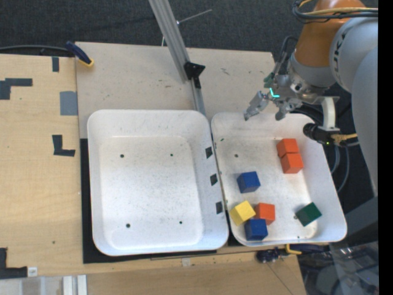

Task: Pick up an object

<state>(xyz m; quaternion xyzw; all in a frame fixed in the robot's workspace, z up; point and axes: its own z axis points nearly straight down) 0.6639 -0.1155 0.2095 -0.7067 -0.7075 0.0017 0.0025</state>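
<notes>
The right bin (319, 165) holds several blocks. An orange double block (289, 155) lies at its right side, a blue cube (248, 181) near its middle. At the front sit a yellow cube (243, 212), a small orange cube (266, 212) and another blue cube (256, 228) close together, with a green cube (308, 214) further right. My gripper (268, 110) hangs above the bin's back edge, open, with nothing between its fingers. It is well apart from all the blocks.
The left bin (98, 165) stands beside the right one. A slanted metal pole (175, 35) runs down to the gap between the bins at the back. A blue-and-yellow clamp (80, 53) lies at the bench's far left corner.
</notes>
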